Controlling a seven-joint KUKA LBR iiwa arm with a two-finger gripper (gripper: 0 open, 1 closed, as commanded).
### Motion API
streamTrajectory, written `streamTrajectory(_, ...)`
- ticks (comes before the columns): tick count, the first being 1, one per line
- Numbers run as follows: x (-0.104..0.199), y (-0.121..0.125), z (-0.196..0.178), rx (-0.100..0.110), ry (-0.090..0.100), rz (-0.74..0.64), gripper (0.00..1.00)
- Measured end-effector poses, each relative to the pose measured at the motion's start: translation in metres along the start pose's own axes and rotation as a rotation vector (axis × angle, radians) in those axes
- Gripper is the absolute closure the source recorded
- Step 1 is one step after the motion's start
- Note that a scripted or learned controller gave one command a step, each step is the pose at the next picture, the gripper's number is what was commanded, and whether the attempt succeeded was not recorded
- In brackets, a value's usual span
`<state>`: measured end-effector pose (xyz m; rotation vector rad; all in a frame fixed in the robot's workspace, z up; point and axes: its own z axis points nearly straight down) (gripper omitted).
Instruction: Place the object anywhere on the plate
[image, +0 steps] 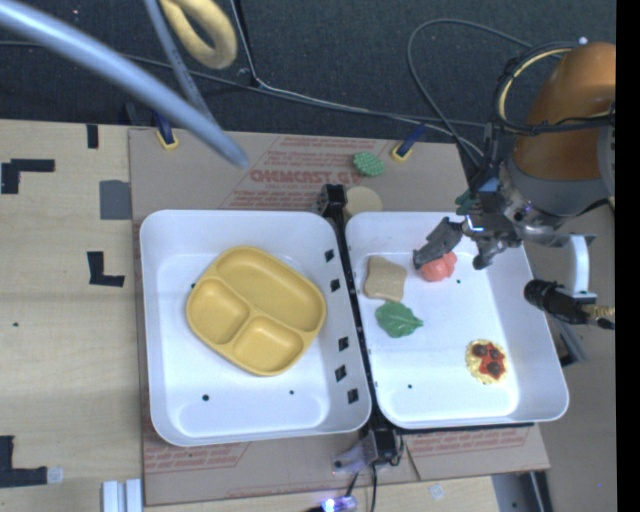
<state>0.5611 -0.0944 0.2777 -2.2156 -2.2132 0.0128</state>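
Observation:
A yellow three-compartment plate (256, 308) lies in the left bin (160, 300). The right bin (530, 350) holds a small red piece (438, 267), a tan bread-like piece (384, 279), a green leaf (399, 320) and a yellow piece with red spots (486, 361). My gripper (452, 256) hangs over the far part of the right bin, open, its two dark fingers spread apart. The red piece sits just under the left finger (435, 243), at the bin floor. Nothing is visibly clamped between the fingers.
A raised divider with black clips (345, 300) separates the two bins. A green textured disc (368, 162) and a pale disc (364, 198) lie on the cardboard behind the bins. Cables run across the dark background at the back.

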Motion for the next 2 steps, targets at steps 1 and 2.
streamTrajectory(1,0.0,0.002,-0.006,-0.012,-0.001,-0.003,0.0)
streamTrajectory(2,0.0,0.011,0.043,-0.007,-0.002,-0.002,0.0)
